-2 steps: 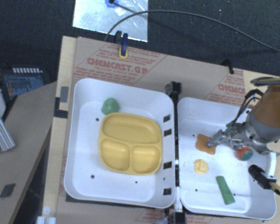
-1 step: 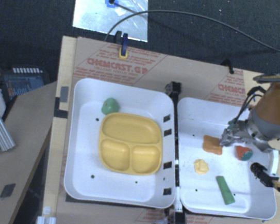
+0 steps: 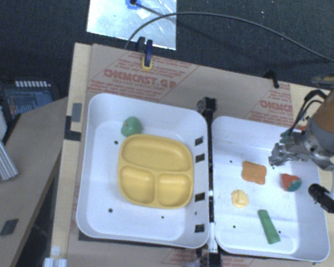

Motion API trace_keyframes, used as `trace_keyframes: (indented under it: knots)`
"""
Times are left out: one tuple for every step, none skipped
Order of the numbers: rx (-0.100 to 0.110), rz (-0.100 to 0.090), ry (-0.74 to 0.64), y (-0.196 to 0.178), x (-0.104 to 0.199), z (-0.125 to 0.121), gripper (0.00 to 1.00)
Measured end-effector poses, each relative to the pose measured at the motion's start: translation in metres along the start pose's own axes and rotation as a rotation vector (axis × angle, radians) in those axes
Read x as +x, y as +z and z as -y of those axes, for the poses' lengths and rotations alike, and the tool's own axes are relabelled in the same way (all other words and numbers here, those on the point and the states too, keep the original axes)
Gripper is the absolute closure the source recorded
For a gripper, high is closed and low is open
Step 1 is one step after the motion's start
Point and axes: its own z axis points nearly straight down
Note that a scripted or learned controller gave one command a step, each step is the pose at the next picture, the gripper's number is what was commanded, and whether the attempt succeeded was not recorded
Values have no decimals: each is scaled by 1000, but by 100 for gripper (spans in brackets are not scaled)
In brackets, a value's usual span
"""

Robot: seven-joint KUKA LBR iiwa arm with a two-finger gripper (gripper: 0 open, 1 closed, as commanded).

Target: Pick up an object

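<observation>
The arm is running off the right edge, and whether the gripper (image 3: 278, 154) is spread or pinching cannot be told. "CHEMCAST GP" is showing on the surface (image 3: 163, 76). In the right bin (image 3: 308, 247), the orange piece (image 3: 254, 172) is lying just near-left of the gripper.

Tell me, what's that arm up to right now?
Gripper above right bin's far side, holding nothing visible. Flat orange piece and red-green round toy lie just below. Nothing blocking.
</observation>
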Motion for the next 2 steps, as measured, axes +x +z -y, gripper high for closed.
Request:
trace_keyframes:
  knots:
    - [2, -1, 0, -44, 1, 1, 100]
    - [0, 0, -1, -90, 1, -1, 100]
